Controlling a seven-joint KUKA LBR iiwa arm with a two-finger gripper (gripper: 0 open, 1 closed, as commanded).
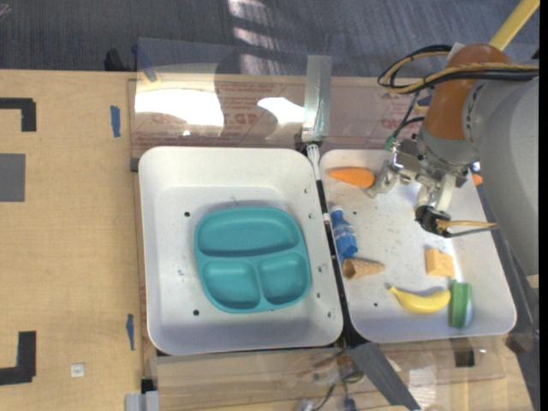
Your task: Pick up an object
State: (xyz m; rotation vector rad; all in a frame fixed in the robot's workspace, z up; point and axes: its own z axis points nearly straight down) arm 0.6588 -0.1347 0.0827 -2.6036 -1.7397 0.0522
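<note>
Nearest you, well below the claw, a yellow banana lies just beside a green cylinder in the right bin. Further in, a tan cracker sits beneath the claw, with a brown cone and a blue bottle down to its left. Beyond them, the left bin holds a teal divided plate. An orange carrot lies just left of the claw. The grey arm reaches in from the right, wrist bent down over the bin's far half; you cannot tell whether the claw is open or closed.
</note>
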